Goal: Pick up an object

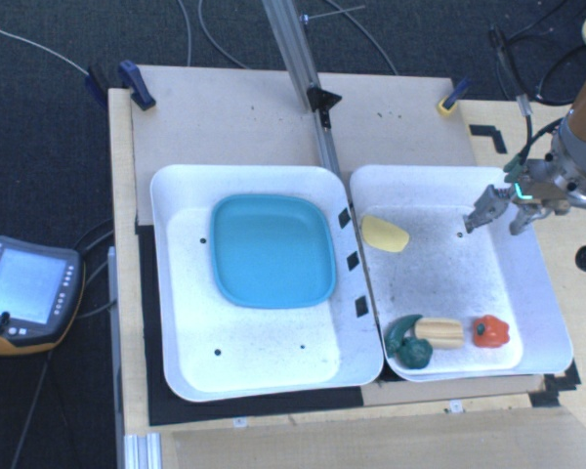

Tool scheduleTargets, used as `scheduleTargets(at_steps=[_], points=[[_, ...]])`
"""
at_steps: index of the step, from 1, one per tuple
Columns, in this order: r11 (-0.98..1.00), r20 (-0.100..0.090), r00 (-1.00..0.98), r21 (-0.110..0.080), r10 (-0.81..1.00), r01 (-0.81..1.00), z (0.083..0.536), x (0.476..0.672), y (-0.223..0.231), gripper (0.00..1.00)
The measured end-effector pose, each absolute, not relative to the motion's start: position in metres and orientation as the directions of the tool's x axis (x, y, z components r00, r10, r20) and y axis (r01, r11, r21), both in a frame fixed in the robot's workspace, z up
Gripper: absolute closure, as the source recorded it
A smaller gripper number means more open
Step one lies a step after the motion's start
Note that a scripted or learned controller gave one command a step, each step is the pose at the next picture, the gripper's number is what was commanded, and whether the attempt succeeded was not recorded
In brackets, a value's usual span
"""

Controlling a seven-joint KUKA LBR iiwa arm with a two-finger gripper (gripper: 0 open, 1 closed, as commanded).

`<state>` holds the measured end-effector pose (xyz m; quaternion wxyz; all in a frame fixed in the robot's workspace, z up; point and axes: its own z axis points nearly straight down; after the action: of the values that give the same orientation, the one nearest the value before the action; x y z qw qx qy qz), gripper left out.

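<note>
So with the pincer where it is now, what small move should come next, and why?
Probably a short descent with a slight shift toward the near wall of the right white bin. The pincer hangs over the bin's bare upper part with nothing between its fingers, and the small red tomato-shaped toy, resting by that wall, looks like the closest object, clear on its right side.
</note>
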<state>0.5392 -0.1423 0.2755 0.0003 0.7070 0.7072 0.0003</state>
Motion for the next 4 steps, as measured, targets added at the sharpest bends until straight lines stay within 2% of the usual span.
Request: scheduleTargets(at_steps=[1,3,4], points=[[0.0,0.0,0.0,0.001,1.0,1.0,0.275,0.539,-0.142,0.0],[0.0,0.001,0.0,-0.004,1.0,1.0,0.168,0.522,-0.137,0.0],[0.0,0.001,0.0,-0.003,1.0,1.0,0.126,0.519,-0.14,0.0]])
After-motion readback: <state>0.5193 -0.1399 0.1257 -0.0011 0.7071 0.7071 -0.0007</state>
